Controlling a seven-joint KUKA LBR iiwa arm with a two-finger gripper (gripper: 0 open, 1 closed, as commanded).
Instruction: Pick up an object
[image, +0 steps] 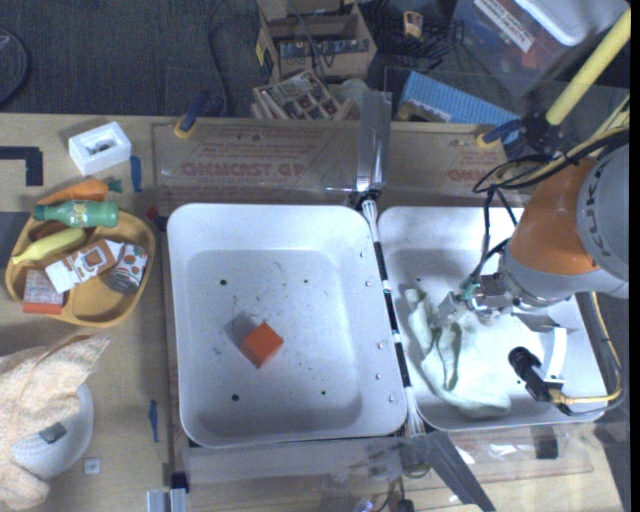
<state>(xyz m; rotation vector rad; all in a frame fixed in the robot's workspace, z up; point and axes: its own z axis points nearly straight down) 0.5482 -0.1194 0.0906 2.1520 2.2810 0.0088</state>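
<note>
One orange block (263, 344), small and cube-shaped, lies alone near the centre of the left bin (200, 240). One pale crumpled cloth (450, 355) lies in the right bin (420, 232), with the gripper (462, 300) at its upper edge; gripper opening cannot be determined

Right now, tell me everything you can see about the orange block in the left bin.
The orange block is a small cube-like piece, plain bright orange, of a matte material I can't identify. It sits turned diagonally to the walls of the left bin, near the middle of the floor, casting a grey shadow to its upper left. Nothing touches it except the bin floor.
</note>
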